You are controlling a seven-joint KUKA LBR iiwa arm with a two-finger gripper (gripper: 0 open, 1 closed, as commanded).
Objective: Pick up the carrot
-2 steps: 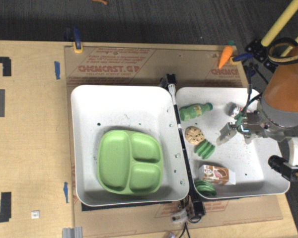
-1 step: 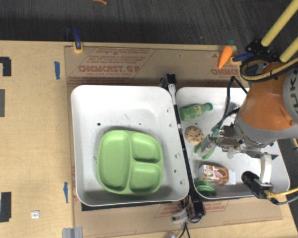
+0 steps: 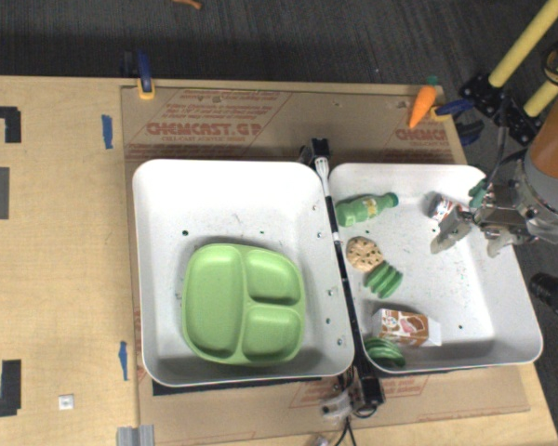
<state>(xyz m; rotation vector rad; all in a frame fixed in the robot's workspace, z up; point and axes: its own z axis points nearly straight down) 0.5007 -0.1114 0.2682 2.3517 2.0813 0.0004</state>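
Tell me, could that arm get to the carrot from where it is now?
Probably yes, though not right away. The carrot lies outside the bins, on the board behind the right bin, with nothing covering it. The gripper hangs over that bin's right side, so the arm would have to swing back past the rim.

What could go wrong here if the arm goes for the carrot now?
The carrot lies outside both bins, on the board behind the right bin, so the pincer, now low inside that bin, might clip the rim on its way out. A blue clamp sits right beside the carrot and could snag the pincer. The small can next to the pincer may get knocked.
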